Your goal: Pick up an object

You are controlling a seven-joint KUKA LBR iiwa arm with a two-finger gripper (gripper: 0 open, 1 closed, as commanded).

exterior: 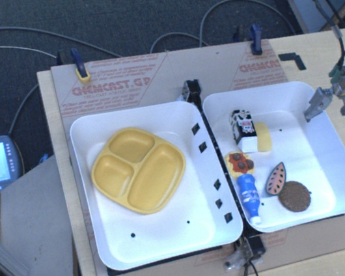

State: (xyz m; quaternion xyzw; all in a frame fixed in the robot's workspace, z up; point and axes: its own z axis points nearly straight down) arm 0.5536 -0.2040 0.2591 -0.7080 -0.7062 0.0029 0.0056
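The surface is seen carrying two white bins side by side; the left bin is taken up by a yellow divided tray, while the right bin holds the candidates, all unlifted: a blue bottle, a brown disc, a watermelon slice, a yellow block and a black-and-white carton. The approach step is judged to be in hand; the pincer is poised at the right bin's far right rim, nothing is held, and whether it is open or closed cannot be told. A target must next be chosen and a descent centred over it; the brown disc, lying apart, is judged easiest.
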